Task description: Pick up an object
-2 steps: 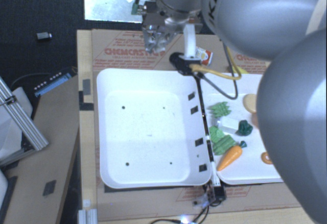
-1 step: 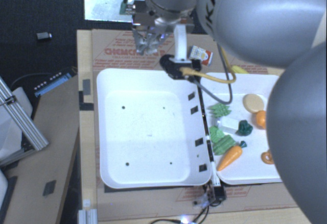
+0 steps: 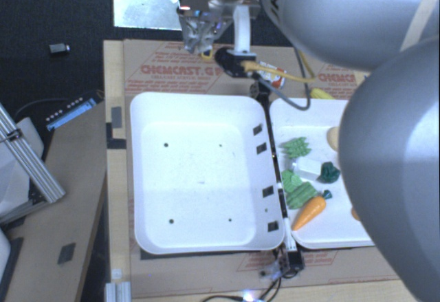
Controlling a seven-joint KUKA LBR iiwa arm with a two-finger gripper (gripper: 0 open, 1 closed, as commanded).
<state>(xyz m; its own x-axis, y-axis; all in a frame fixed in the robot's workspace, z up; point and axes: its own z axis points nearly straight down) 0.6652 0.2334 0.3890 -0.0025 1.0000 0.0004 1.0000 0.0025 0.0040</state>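
My gripper [image 3: 200, 38] hangs high above the bench's far edge, beyond the back rim of the left bin [image 3: 148, 156]. The right bin [image 3: 323, 239] holds the toy objects: an orange carrot [image 3: 309, 211], a flat green leafy piece [image 3: 300, 191], a smaller green leafy piece [image 3: 297, 148], a dark green broccoli-like piece [image 3: 330, 172] and a pale clear piece [image 3: 309, 171]. A beige object [image 3: 334, 137] shows at the arm's edge. My grey arm hides the right part of that bin.
A yellow item [image 3: 320, 94] lies at the right bin's back rim, partly under the arm. A black fitting with yellow cable [image 3: 237, 63] hangs below the wrist. A divider with black clips [image 3: 269, 163] separates the bins. Aluminium rails [image 3: 27, 163] stand off the bench's left.
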